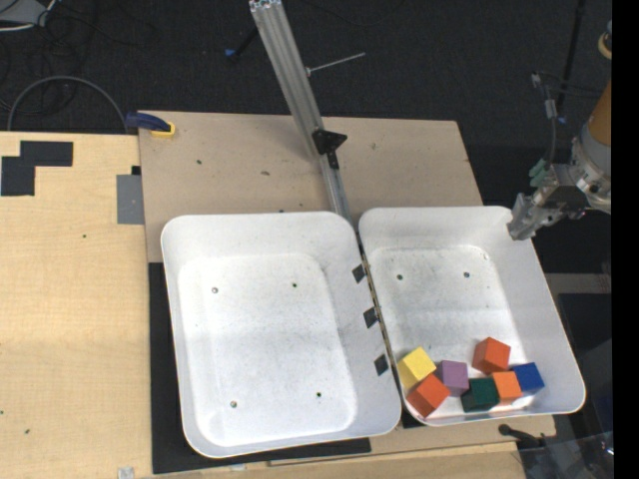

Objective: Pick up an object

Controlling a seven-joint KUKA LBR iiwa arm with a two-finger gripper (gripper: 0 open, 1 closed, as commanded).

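- My tool [523, 224] hangs over the far right rim of the right bin [559, 317] — whether it is open or closed, I cannot tell.
- Blocks [469, 375] — clustered in that bin's near right corner, well apart from the tool.

Coloured blocks [467, 372] clustered, right bin's [439, 233] near corner
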